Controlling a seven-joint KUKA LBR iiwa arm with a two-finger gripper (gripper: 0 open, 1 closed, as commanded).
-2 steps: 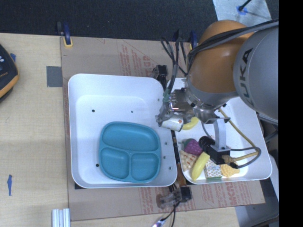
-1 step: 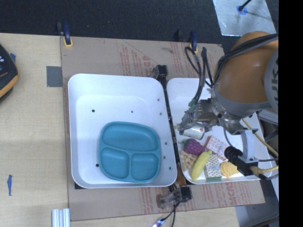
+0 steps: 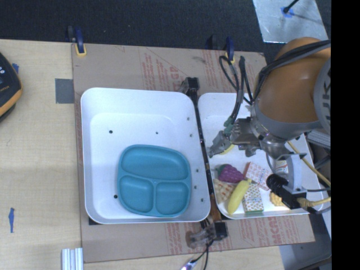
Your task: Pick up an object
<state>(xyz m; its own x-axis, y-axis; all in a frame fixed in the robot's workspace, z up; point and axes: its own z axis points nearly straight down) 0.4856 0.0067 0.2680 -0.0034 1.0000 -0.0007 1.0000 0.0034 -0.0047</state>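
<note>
Hand [image 3: 220, 146] low in right bin [image 3: 211, 107] (above purple toy [image 3: 229, 173], banana [image 3: 238, 196])

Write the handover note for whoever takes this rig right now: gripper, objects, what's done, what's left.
Gripper: low over the upper left part of the right bin; nothing visible between its fingers, and open or shut cannot be told.
Objects: purple toy, yellow banana and small packets lie together in the right bin's lower half, all apart from the gripper. A blue divided tray sits in the left bin.
Done: no pick visible.
Left: grasp one object and lift it.
</note>
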